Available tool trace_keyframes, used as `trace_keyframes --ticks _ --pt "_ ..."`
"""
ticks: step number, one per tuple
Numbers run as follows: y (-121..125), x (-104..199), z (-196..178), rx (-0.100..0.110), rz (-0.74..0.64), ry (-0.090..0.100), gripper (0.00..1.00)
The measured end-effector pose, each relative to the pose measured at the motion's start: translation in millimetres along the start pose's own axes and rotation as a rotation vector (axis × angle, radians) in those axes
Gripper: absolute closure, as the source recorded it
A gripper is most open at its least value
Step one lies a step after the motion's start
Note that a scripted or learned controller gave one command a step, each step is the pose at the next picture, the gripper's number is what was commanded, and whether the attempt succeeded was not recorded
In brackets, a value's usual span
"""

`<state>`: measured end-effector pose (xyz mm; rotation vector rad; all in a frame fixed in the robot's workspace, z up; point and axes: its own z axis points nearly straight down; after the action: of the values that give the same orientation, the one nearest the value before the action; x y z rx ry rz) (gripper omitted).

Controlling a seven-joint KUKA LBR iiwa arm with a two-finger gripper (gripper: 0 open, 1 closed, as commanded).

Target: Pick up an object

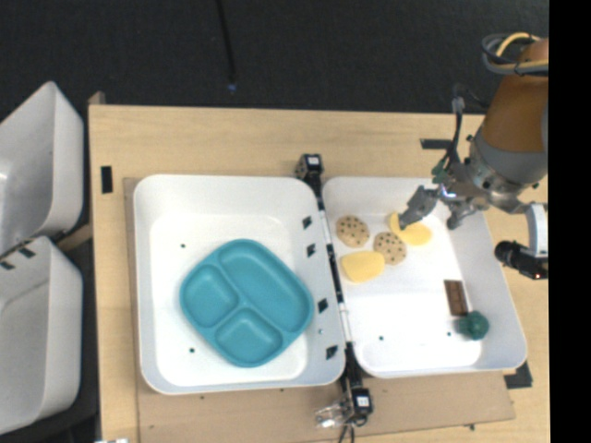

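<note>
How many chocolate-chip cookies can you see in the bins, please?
2, both in the right bin: one cookie near the divider, the other cookie just right of it, between two yellow pieces.

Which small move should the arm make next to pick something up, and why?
Probably lower the gripper a little: its open jaws hang over the right white bin, one jaw tip at the flat yellow oval piece, with nothing between them yet.

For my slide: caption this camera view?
Gripper open above yellow piece and cookies in right bin.
</note>
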<state>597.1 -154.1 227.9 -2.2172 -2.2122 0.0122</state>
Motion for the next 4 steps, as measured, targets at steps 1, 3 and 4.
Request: trace_keyframes --ticks 1,3,4 --pt "3 1 -8 -0.013 -0.003 -0.001 0.00" --pt "10 -1 98 -0.009 0.001 -0.003 0.00" --pt "10 -2 128 -0.010 0.004 -0.003 0.00"
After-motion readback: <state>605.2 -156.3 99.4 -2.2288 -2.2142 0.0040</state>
